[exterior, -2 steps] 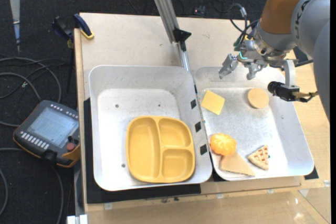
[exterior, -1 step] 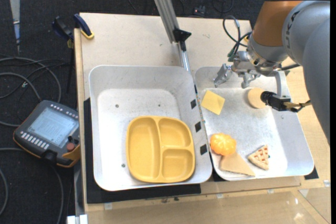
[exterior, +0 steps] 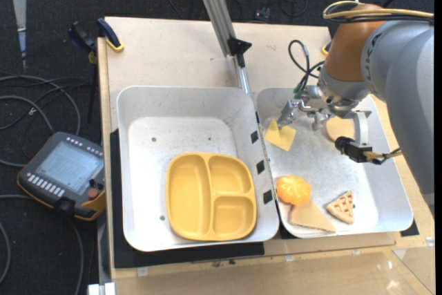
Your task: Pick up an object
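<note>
tool (exterior: 298, 114) low in right bin (exterior: 387, 214), cannot tell how its grip is set | yellow cheese wedge (exterior: 281, 135) at bin's left wall, touching or just under tool, toward the lower left | nothing lifted yet

Two bins sit side by side on the desk (exterior: 173, 45); the left bin (exterior: 138, 114) holds a divided tray (exterior: 210, 195) toward its front; the right bin (exterior: 387, 197) holds a cheese wedge (exterior: 281, 136) near its back left, just below my fingers (exterior: 304, 114); a fruit (exterior: 293, 190) lies in front of that; a flat wedge (exterior: 311, 219) touches the fruit's front; a pizza slice (exterior: 341, 206) lies just right of the flat wedge; a pendant (exterior: 65, 173) rests on the floor, left of the desk.
</note>
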### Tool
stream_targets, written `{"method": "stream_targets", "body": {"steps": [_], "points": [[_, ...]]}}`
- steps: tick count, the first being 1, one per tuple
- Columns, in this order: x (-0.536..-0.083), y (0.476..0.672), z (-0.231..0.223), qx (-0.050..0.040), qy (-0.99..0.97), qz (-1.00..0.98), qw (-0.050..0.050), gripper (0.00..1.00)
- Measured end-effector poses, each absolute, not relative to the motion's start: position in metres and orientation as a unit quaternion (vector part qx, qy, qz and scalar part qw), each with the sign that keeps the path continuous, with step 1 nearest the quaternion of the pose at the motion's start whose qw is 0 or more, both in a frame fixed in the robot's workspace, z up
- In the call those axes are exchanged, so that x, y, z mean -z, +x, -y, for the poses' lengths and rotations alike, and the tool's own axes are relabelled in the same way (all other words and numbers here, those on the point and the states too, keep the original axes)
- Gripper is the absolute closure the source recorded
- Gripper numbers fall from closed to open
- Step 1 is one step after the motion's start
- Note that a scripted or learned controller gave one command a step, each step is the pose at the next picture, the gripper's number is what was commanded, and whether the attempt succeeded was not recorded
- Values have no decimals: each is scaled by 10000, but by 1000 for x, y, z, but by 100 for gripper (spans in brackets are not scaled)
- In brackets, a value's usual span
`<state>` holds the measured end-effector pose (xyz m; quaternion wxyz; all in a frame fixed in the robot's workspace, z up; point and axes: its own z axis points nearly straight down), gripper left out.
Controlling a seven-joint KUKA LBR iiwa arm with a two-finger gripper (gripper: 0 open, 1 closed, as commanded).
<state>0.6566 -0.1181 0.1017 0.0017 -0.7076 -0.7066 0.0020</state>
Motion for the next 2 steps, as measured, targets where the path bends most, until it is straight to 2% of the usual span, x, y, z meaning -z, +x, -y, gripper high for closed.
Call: {"method": "stream_targets", "body": {"steps": [1,2], "points": [[-95,657,118,-8,-7073,7069,2,0],[-106,657,118,2,-7073,7069,-10,100]]}}
